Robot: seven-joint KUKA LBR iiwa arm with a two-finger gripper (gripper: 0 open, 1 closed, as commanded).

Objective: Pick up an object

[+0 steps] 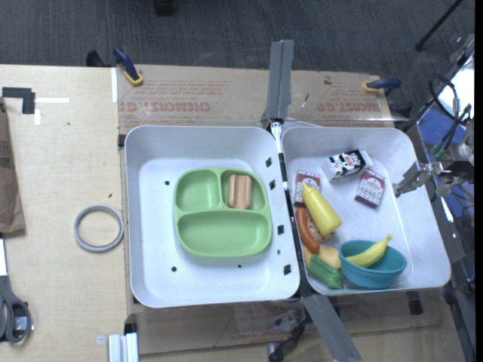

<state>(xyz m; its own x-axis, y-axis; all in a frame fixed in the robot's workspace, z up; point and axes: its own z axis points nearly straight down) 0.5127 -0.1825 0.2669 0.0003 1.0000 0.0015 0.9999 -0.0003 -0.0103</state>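
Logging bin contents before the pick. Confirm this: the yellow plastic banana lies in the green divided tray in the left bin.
Wrong in one respect: the camera view shows the yellow plastic banana lying in the blue round bowl in the right bin, not in the green divided tray, which sits in the left bin.

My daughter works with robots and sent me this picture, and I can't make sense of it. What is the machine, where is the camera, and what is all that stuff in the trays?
The camera hangs above a bench and looks down at a slant. Two shallow white bins sit side by side. The left bin holds a green divided plate with a toy hot dog in one compartment. The right bin holds toy food: a yellow bottle, a banana lying in a blue bowl, a sausage, green vegetables, and a few small cartons. The machine is a robot arm reaching in from the right; its gripper sits at the right bin's edge, with nothing between its fingers. A tape ring lies on the bench.
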